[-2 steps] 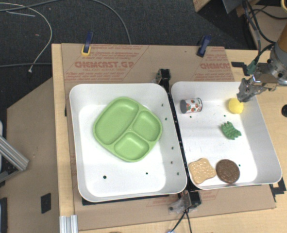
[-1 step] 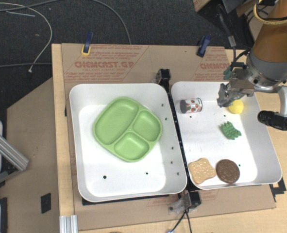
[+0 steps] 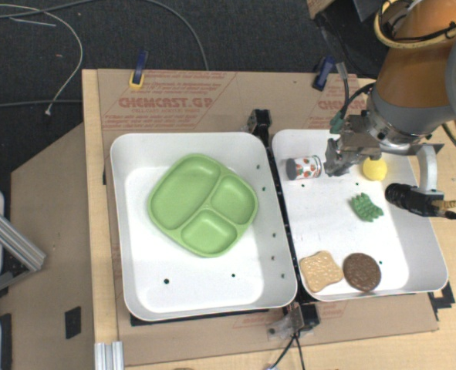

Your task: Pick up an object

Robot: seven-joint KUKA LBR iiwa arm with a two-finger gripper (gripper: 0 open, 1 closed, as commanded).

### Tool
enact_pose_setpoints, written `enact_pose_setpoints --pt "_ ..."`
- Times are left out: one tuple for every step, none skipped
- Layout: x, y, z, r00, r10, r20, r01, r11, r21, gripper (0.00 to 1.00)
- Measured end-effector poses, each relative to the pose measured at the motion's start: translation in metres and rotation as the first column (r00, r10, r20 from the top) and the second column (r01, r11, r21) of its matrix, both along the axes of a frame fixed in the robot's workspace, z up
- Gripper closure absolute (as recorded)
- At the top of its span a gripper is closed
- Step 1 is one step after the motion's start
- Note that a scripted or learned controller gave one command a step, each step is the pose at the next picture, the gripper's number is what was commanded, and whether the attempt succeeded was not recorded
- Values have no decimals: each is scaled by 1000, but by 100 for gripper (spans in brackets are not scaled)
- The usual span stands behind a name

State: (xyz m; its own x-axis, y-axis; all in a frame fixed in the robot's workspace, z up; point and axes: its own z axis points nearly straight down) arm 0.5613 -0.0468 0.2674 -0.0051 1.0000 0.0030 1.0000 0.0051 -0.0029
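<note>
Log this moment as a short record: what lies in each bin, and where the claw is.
left bin: green divided plate
right bin: small can on its side, yellow ball, green leafy piece, tan toast slice, brown round cookie
claw: low over the right bin's far end, between can and ball
claw grip: cannot tell
</note>
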Motion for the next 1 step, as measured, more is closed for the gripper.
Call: enact_pose_setpoints --pt "-11 48 -18 1000 0 -2 0 1000 0 100"
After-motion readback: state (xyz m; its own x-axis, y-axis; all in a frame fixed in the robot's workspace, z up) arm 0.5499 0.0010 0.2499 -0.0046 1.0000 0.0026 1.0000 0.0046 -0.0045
